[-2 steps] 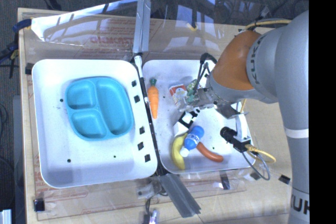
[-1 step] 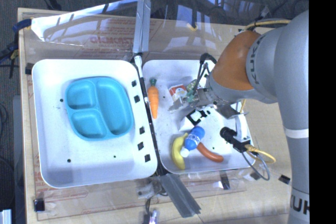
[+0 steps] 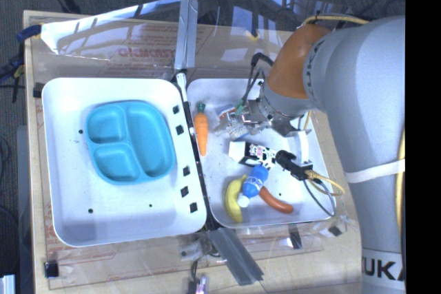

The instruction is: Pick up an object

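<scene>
1. Two white bins sit side by side on the worktop (image 3: 76, 255). The left bin (image 3: 62, 210) carries a blue divided plate (image 3: 131, 141); the right bin (image 3: 313, 148) holds all the loose pieces you could pick.
2. You are at the approach step. The gripper (image 3: 240, 117) is low in the upper part of the right bin, and nothing can be seen held in it. Whether it is open or closed cannot be told from this angle; the wrist and cabling cover it.
3. Nearest candidates: a carrot (image 3: 200, 133) just to the gripper's left, hard by the bin's left wall, and a small black-and-white object (image 3: 256, 153) just below the gripper. Its exact shape is too small to read.
4. Farther toward the near edge lie a banana (image 3: 234, 200), a blue bottle (image 3: 252, 184) resting against the banana, and a red sausage (image 3: 275, 201) beside the bottle.
5. The carrot's long axis runs along the bin wall, from far to near, with its green top at the far end and its tip toward you. The banana lies much the same way, slightly curved. The bottle slants, white cap at the lower left. The sausage slants the other way.
6. For the next move, I judge you need to settle on one piece and come down with the gripper across its long axis. The carrot's closeness to the wall may leave little room on that side.
</scene>
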Motion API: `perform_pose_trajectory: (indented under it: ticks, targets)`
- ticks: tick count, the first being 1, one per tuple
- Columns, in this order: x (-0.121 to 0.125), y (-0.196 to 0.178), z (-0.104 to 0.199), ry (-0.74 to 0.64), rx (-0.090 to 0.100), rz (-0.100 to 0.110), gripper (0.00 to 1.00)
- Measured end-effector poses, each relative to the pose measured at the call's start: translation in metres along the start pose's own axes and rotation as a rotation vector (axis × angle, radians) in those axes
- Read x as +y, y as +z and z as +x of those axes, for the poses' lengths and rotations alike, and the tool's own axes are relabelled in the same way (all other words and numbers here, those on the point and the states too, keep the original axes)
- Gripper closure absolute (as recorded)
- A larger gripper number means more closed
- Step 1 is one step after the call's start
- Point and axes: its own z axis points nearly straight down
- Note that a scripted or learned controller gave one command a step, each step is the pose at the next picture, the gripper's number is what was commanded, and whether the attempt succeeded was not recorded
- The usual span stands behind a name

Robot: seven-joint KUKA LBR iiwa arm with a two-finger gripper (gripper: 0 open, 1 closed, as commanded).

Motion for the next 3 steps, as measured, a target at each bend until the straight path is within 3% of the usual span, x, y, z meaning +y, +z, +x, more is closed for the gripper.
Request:
perform_pose_trajectory:
  ticks: [1,2,3]
  targets:
    - [0.001,-0.010,0.000,-0.003,-0.001,-0.001,1.00]
    - [0.044,-0.108,0.034,-0.063,0.003,0.007,1.00]
    - [0.044,-0.107,0.034,-0.063,0.003,0.008,0.00]
